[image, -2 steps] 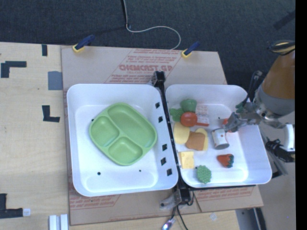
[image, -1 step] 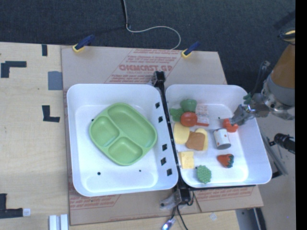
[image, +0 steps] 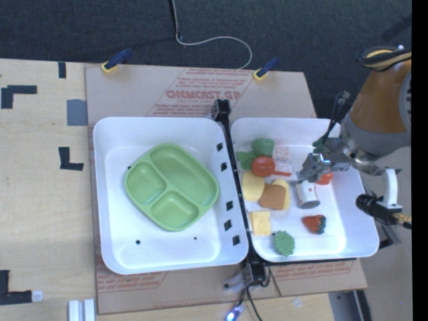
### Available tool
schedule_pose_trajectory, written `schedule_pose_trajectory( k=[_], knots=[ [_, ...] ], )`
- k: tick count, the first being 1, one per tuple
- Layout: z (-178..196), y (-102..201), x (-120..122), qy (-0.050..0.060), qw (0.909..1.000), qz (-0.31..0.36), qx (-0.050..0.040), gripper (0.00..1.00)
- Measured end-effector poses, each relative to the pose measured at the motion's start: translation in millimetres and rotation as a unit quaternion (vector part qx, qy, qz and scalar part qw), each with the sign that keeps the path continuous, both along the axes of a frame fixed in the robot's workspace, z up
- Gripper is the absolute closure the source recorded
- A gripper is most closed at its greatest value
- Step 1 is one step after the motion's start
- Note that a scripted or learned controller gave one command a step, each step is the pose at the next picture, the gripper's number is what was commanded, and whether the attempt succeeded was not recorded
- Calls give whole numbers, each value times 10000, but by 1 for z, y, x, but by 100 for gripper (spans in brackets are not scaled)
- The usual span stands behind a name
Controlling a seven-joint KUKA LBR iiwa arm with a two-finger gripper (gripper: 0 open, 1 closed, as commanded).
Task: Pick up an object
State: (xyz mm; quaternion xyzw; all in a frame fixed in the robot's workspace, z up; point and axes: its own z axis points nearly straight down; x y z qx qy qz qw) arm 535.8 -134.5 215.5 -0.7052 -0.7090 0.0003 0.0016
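Target candidate: small white cylinder [image: 307, 194], lying in the right bin [image: 348, 246], right of frame centre, directly beneath the gripper [image: 313, 171]. Judged light, rigid and smooth-walled; likely to roll or slip if pinched off-centre. Recommended hold: across its short width, at mid-length.

Adjacent items: a small red piece [image: 325, 177] just beside the gripper, a brown bread-like piece [image: 273, 196] to the cylinder's left, a red and dark item [image: 314, 224] below it. Further left lie a red tomato-like item [image: 263, 166], green items [image: 262, 146], yellow blocks [image: 259, 223] and a green knobbly item [image: 284, 243]. All appear to be light toy foods, judged stiff.

Left bin [image: 107, 179] holds a green divided plate [image: 172, 186].

Arm pose: arm enters from the right edge, wrist angled down and leftward, gripper low over the cylinder. Gripper state: cannot be determined; nothing is visibly held.
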Motion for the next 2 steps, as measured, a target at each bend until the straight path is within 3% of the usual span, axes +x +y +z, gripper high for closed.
schedule_pose_trajectory(
  k=[1, 2],
  knots=[
    [-8, 53, -9, 4, 10000, 2, 1, 100],
    [10, 106, -15, -9, 10000, 10, 2, 100]
  ],
)
